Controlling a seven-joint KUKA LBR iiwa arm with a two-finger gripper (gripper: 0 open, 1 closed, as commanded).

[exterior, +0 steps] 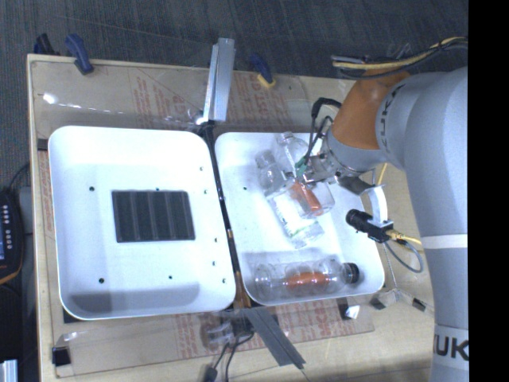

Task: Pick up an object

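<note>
My gripper (308, 183) low in right bin (238, 213), over clear packet (296, 209) with orange item, near bin's middle. Grip state: cannot tell, wrist hides it. Bottle (306, 275) lies along front wall, harder reach. Left bin (79, 173) bears dark grid (153, 216).

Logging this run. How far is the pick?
Done: the arm is over the right bin, gripper down among clear packets with an orange item.
In hand: nothing visibly; grip can't be judged.
Left: grasp and lift. A clear bottle lies at the bin's near edge; the left bin has a dark grate.
</note>
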